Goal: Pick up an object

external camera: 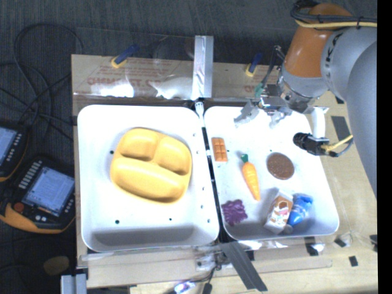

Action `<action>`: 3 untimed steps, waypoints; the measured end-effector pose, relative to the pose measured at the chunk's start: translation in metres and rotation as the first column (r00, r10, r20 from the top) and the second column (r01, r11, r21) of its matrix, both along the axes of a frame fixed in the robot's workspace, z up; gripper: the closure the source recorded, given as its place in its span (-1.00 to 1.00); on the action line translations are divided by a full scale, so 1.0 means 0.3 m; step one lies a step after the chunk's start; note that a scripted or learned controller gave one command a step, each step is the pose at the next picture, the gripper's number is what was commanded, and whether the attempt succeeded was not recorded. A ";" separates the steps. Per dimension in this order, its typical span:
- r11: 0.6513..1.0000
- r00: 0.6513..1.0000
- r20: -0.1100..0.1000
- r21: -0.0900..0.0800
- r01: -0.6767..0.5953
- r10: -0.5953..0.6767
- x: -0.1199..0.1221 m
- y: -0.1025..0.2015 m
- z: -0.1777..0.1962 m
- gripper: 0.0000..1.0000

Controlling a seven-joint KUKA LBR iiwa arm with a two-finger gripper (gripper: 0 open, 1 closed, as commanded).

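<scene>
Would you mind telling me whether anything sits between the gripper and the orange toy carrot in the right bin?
Nothing visible does. The gripper hangs above the far end of the right white bin, and the orange toy carrot with its green top lies nearer the middle, with bare bin floor between. The small orange block and round brown disc lie off to either side.
</scene>
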State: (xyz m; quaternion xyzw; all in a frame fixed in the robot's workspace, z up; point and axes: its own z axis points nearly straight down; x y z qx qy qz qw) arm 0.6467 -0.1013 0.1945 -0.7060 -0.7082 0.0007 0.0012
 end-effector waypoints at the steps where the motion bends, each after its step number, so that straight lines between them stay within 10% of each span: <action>1: 0.985 0.985 0.012 -0.003 -0.170 0.170 -0.171 -0.024 -0.351 -1.00; 2: 0.986 0.985 0.015 -0.003 -0.169 0.169 -0.167 -0.027 -0.316 1.00; 3: 0.980 0.980 0.001 -0.001 -0.197 0.197 -0.234 0.109 0.159 1.00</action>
